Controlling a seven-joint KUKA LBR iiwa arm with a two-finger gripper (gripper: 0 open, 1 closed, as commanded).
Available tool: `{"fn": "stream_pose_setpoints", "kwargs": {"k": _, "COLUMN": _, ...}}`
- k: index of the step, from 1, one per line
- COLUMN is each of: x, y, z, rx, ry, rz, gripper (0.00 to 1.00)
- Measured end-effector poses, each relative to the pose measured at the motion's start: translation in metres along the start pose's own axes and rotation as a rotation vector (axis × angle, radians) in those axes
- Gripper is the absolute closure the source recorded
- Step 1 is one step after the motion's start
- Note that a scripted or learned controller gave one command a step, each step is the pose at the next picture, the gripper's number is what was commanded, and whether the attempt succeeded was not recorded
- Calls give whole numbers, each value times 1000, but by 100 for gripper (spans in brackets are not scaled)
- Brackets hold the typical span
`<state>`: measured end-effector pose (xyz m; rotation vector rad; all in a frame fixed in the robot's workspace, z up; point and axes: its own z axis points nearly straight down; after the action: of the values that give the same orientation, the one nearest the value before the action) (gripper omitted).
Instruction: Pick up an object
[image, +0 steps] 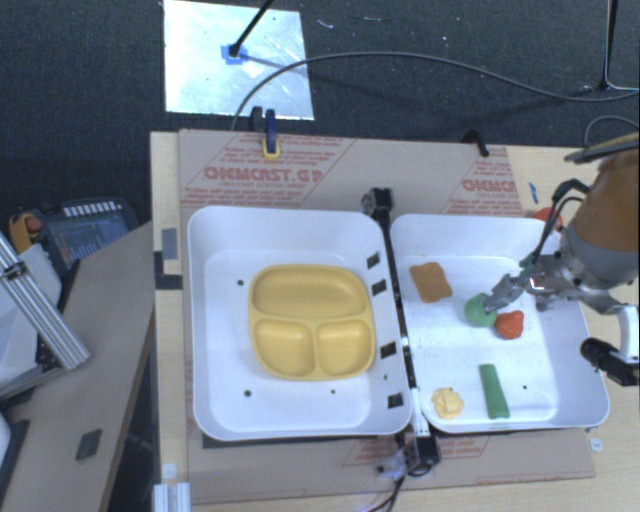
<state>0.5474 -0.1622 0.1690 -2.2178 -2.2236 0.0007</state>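
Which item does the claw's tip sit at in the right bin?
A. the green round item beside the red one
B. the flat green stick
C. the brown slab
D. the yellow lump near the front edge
A: the claw reaches in from the right and its tip meets the green round item, next to the red piece, in the right bin.

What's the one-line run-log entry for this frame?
gripper: at round green object, right bin | grasp: unconfirmed | beside: red object | left bin: yellow divided plastic tray
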Motion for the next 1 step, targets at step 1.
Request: {"fn": "stream_pose_setpoints", "kwargs": {"k": 1, "x": -3, "y": 6, "z": 61, "rx": 1, "ry": 0, "rz": 1, "gripper": 0}}
